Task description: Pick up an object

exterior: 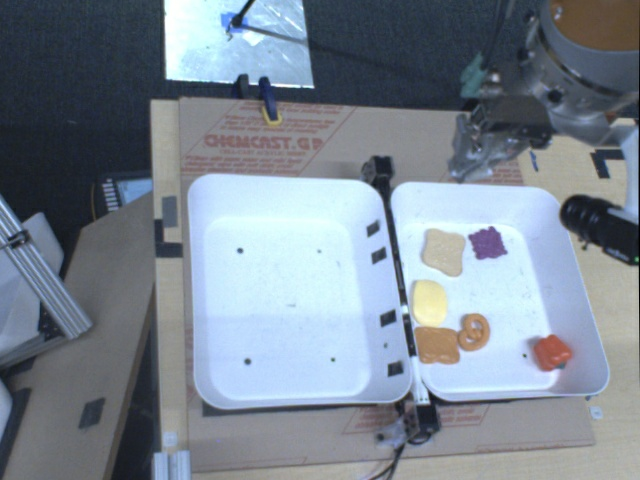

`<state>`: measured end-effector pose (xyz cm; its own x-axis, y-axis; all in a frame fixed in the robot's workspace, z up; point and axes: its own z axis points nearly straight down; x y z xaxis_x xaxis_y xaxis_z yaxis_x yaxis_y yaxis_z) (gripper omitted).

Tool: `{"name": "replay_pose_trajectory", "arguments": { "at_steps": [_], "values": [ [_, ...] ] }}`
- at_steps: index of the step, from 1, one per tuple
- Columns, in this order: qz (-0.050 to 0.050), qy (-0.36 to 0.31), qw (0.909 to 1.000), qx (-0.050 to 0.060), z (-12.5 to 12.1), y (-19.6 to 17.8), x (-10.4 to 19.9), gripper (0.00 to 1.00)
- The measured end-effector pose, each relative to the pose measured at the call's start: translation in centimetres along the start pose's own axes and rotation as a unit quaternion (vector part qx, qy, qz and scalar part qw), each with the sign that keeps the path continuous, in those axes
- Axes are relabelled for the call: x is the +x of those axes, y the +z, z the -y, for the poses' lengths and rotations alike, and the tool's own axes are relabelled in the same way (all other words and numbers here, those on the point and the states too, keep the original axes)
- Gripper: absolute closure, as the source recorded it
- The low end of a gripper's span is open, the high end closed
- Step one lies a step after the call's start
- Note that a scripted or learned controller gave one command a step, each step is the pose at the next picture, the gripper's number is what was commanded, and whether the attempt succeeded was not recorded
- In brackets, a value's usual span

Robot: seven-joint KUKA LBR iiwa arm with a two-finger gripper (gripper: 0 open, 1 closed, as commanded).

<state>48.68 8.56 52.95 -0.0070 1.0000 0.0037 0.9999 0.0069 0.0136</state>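
Note:
The right bin (560, 268) holds several small things: a beige bread-shaped piece (444, 251), a purple cluster (487, 242), a yellow piece (430, 301), a brown toast-like piece (436, 344), an orange pretzel-like ring (474, 330) and a red-orange piece (551, 352) near the front right corner. My gripper (474, 164) hangs above the back edge of the right bin, behind the beige piece. Nothing shows between its fingers.
The left bin (210, 268) sits beside the right one, joined by black clips along the shared wall (395, 288). A shiny metal sheet (238, 26) lies at the back left. A blue and yellow clamp (268, 103) stands on the cardboard base.

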Motion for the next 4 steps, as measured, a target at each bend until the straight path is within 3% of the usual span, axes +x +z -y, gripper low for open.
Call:
{"name": "replay_pose_trajectory", "arguments": {
  "at_steps": [1, 4],
  "values": [
    [0.001, -0.001, 1.0000, 0.004, 0.0, -0.7, -0.1, 1.00],
    [-0.001, -0.010, 1.0000, 0.000, -0.2, -4.0, 0.0, 1.00]
  ]
}}
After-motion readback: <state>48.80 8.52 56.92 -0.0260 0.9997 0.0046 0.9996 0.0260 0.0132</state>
